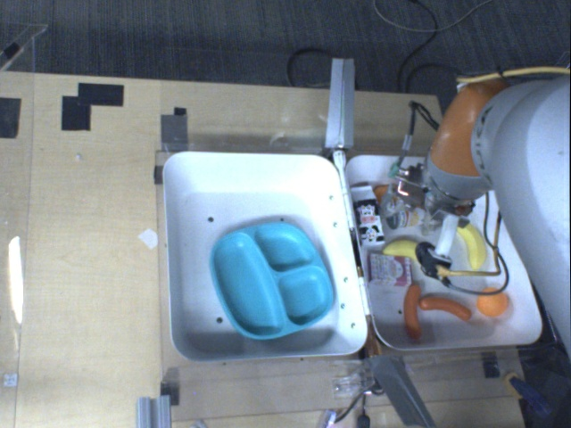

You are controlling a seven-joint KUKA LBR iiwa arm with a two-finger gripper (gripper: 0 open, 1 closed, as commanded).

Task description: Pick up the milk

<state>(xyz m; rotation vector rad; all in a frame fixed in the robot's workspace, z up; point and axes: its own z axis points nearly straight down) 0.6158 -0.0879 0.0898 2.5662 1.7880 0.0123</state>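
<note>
White milk (368,221) at right bin's (526,328) left wall | tool (412,205) just beside | grip unclear

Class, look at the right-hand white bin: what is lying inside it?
In the right bin: a milk carton by the left wall, two bananas, two sausages, an orange and a pink packet. The arm covers the bin's upper part.

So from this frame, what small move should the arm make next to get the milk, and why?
Probably shift the gripper toward the right bin's left wall and a little nearer the camera. The milk, a small carton with a black-and-white pattern, lies against that wall, apart from the gripper, which hangs over the bin's upper middle near the bananas. Nothing shows between its fingers.
</note>
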